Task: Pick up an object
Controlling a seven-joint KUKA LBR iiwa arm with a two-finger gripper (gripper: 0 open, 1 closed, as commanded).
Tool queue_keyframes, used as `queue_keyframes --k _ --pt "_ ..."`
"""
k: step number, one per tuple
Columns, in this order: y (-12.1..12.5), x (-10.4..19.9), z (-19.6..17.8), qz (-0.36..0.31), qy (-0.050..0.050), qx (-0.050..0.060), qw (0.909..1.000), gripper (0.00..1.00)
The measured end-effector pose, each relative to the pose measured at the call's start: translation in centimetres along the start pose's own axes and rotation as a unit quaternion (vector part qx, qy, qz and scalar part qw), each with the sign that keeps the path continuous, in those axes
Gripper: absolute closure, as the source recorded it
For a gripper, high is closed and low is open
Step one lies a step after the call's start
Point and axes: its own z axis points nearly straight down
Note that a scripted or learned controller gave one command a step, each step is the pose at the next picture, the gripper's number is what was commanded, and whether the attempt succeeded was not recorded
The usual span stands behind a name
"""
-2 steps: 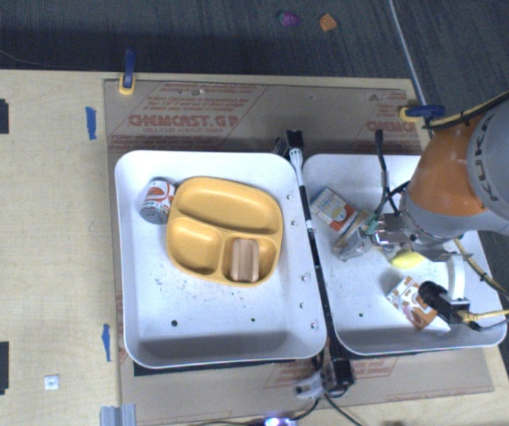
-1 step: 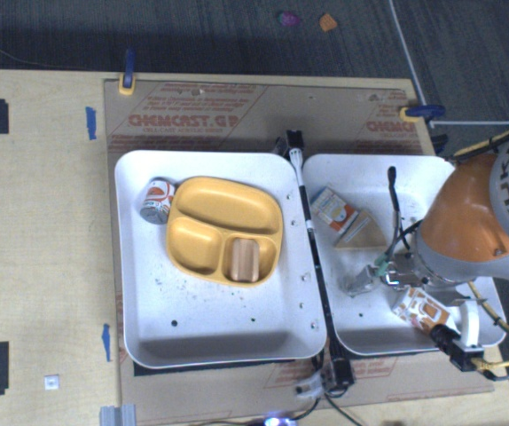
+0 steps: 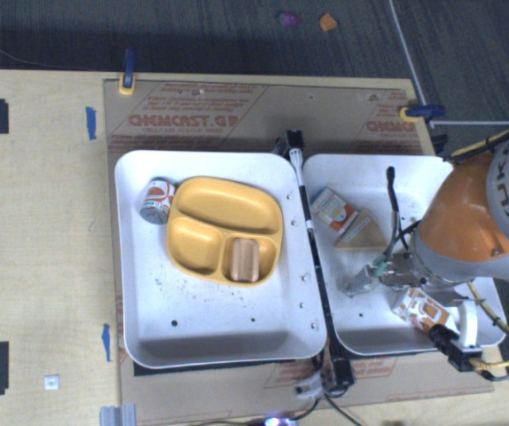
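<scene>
Hovering claw [image 3: 367, 280] above crinkly packet [image 3: 421, 311], right bin [image 3: 361, 340].

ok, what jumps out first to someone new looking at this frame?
The yellow divided tray in the left bin, a brownish block in one compartment and a crushed can beside it. Then the arm's orange band over the right bin, gripper down among small packages.

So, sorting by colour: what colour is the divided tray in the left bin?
Yellow tray, clearest in the camera view.
</scene>
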Motion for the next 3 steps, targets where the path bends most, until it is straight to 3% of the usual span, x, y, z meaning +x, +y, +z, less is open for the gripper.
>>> queue_keyframes --k 3 --pt "0.0 0.01 0.0 0.0 0.0 0.0 1.0 0.0"
